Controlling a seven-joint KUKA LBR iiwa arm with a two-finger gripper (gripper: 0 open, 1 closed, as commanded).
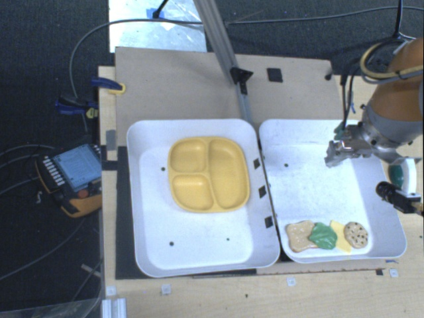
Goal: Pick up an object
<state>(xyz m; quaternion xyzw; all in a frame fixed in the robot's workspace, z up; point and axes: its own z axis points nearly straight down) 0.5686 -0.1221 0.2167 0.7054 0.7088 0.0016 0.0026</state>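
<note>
Along the front wall of the right bin lie several small items in a row: a tan toast-shaped piece, a green leaf-shaped piece, a yellow piece and a round chocolate-chip cookie. My gripper hangs over the upper right part of that bin, well behind the row. Nothing shows between its fingers.
The left bin holds a yellow divided plate. A slanted metal pole rises behind the bins. Clamps and a blue-faced device lie off the bench to the left. A teal object sits by the right bin's right edge.
</note>
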